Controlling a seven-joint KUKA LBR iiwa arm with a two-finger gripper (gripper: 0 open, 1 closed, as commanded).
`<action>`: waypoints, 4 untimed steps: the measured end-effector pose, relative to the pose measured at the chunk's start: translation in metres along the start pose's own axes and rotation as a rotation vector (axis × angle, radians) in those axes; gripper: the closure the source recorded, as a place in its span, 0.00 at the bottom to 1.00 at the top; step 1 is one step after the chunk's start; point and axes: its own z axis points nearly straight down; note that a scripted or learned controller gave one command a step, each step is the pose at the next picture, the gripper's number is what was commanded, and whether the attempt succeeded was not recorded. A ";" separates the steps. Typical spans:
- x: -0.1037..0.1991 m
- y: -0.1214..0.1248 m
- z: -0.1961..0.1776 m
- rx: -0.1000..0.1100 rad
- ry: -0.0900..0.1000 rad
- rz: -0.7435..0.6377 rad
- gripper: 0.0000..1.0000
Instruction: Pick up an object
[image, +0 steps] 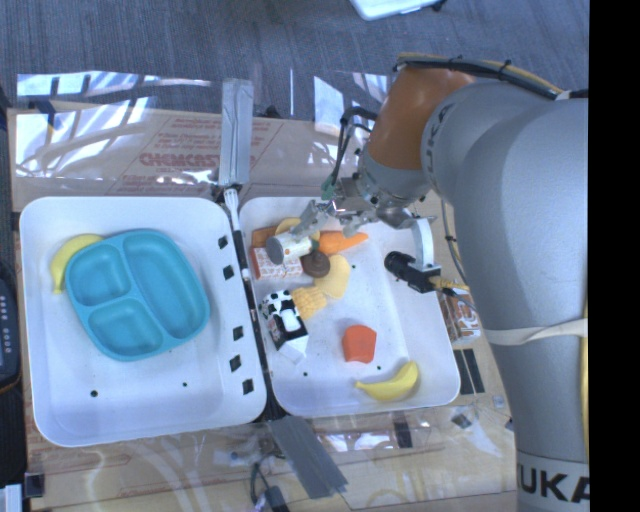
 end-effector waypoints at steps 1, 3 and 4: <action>0.007 -0.015 0.017 -0.030 -0.004 0.064 0.00; 0.007 -0.073 0.056 0.001 0.002 0.241 0.00; 0.007 -0.072 0.045 0.002 0.002 0.238 1.00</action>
